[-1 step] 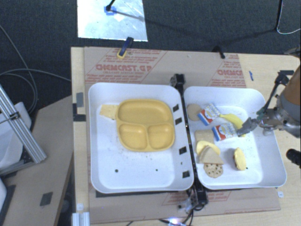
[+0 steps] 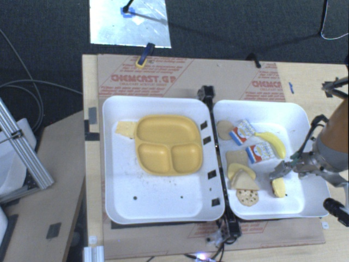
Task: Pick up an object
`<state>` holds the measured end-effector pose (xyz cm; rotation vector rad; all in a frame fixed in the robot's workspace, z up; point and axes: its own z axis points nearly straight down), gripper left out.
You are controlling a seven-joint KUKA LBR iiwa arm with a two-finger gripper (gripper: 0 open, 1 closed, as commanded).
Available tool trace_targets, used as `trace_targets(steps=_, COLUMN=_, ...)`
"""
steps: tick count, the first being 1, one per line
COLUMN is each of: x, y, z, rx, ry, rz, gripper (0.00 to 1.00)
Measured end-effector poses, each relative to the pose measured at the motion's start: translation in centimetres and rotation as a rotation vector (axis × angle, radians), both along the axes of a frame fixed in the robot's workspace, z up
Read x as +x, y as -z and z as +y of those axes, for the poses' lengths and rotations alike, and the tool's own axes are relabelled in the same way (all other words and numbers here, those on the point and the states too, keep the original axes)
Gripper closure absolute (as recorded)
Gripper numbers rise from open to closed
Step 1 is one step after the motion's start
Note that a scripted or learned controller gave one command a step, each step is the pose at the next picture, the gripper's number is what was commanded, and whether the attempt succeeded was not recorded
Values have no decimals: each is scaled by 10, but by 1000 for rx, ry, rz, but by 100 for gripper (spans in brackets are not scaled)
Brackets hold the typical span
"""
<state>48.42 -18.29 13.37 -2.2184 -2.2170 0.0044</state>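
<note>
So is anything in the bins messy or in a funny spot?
One thing: a pale yellow flat piece lies in the left bin, tucked against the yellow divided tray rather than in it. The right bin's food is just loosely scattered.

dark carpet floor (image 2: 43, 26), shiny metal sheet (image 2: 130, 14), black cables (image 2: 22, 86)

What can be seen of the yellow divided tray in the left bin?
The yellow tray lies flat, right side up, in the left bin, toward its far half. It looks like matte moulded plastic with rounded corners, and has three compartments: one wide one along the far side and two smaller ones side by side along the near side. Nothing lies in any of them. A pale yellow flat piece sits against its far left corner.
</note>
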Motion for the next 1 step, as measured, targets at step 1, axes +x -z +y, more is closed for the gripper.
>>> trace_targets(steps=1, x=2, y=52, z=4, rx=-1, ry=-2, rz=-5, gripper=0)
